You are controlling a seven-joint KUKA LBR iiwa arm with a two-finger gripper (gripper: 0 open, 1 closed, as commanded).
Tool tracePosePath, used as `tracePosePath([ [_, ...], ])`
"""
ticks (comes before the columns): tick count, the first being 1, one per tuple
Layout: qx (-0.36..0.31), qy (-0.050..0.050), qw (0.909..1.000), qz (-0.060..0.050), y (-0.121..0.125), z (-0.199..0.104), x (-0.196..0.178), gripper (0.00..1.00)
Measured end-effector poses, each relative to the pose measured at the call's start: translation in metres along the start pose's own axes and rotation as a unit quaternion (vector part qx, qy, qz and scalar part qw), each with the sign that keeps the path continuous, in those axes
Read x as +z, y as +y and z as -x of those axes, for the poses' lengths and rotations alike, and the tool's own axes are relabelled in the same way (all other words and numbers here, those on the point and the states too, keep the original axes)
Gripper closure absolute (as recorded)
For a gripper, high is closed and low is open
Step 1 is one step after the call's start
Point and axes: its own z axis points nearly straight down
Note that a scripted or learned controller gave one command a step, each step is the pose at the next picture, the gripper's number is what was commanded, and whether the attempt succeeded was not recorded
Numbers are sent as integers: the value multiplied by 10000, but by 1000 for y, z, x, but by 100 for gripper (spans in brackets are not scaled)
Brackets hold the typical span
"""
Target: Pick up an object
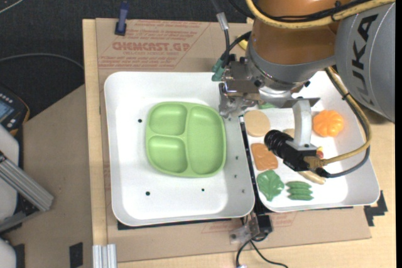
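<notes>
1. Hanging low over the strip where the two bins meet, toward their far side, the end effector (235, 99) is largely covered by the arm's (301, 9) orange dome; it cannot be told whether it is released or clenched, and nothing can be seen held in it.
2. Just beside it in the right bin (361, 188) lies a tan disc (257, 123), the nearest loose object.
3. Nearer the camera from the disc is an orange-brown flat piece (264, 157), then a green leafy piece (271, 184) with a green pod (299, 190) just to its right.
4. An orange pumpkin-shaped toy (328, 123) sits farther right in the same bin, apart from the other objects.
5. The left bin (122, 154) holds a pale green divided plate (186, 138), lying flat near its middle.
6. Both bins rest on a brown cardboard sheet (157, 44) printed with red lettering, which lies on the bench; a small blue clip (121, 19) sits at the sheet's far edge.
</notes>
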Motion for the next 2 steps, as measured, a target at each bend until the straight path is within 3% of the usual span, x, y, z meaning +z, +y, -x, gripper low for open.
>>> tracePosePath([
  [2,-7,0,10000,16,1,-1,-20,100],
])
